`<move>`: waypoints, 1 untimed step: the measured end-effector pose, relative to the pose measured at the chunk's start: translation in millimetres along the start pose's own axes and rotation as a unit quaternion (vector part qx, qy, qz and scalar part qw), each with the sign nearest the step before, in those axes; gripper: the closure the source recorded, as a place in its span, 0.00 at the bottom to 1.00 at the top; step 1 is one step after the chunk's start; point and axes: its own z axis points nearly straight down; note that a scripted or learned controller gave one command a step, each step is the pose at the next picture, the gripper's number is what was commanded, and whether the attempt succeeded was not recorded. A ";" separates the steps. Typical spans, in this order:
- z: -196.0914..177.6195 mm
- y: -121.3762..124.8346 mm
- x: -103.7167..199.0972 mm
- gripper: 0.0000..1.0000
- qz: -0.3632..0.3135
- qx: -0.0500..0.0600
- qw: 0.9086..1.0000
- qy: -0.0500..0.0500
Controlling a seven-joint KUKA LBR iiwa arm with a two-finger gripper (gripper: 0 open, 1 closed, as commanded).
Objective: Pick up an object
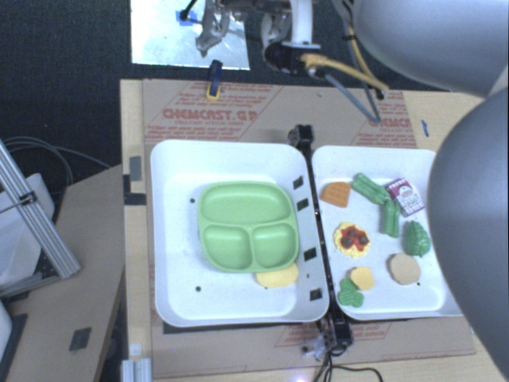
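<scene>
End effector [242, 29] sits above the far counter edge, apparently open and empty; green divided plate [248, 226] occupies the left bin [171, 213].

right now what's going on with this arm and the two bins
The grey arm is raised above the far edge of the bench, with its gripper up there too and nothing visibly between its fingers. The left bin has a green divided tray with a yellow piece beside it. The right bin holds small toy foods, including a little pizza and green beans. Nothing has been picked yet.
</scene>
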 end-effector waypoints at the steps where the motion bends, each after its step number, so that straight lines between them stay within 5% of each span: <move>1: -7.8 -0.6 -3.2 1.00 0.000 0.003 1.000 -0.002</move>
